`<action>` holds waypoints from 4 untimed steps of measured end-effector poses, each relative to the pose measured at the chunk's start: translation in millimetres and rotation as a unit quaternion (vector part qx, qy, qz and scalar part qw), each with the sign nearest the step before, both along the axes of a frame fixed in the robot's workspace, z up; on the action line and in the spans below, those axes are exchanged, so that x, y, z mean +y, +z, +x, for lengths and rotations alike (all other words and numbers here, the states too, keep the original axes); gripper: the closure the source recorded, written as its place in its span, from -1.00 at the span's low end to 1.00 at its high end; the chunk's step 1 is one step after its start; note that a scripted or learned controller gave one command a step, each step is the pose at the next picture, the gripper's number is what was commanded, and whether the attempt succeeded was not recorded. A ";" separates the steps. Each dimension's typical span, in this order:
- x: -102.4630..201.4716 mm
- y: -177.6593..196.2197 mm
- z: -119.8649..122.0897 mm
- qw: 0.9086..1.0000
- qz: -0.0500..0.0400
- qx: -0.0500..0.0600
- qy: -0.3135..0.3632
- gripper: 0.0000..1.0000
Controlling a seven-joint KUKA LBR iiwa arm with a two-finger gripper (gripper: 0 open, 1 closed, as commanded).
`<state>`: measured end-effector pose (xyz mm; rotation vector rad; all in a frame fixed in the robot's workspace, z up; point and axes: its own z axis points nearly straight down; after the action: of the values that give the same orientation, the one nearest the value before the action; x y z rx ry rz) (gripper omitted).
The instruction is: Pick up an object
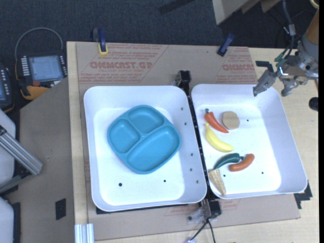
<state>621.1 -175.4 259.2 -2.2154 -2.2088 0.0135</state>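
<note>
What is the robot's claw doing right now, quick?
End effector: open, holding nothing, above the top right corner of the right bin.

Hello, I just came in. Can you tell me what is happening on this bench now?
A robot arm is set to pick up an object. Its gripper hovers over the far right corner of the right bin, open and holding nothing. In that bin lie a chili pepper, a round cookie, a banana, a green pepper, a sausage and a wedge-shaped piece. The left bin holds a blue divided plate.
</note>
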 end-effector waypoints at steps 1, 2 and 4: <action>0.8 8.6 2.3 1.000 -0.001 -0.007 0.002 -1.00; -4.9 -34.2 -1.3 1.000 -0.001 -0.007 0.001 -1.00; -5.9 -140.3 -3.4 1.000 -0.001 -0.005 0.002 -1.00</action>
<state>617.7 -181.4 118.9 -2.2178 -2.2182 0.0040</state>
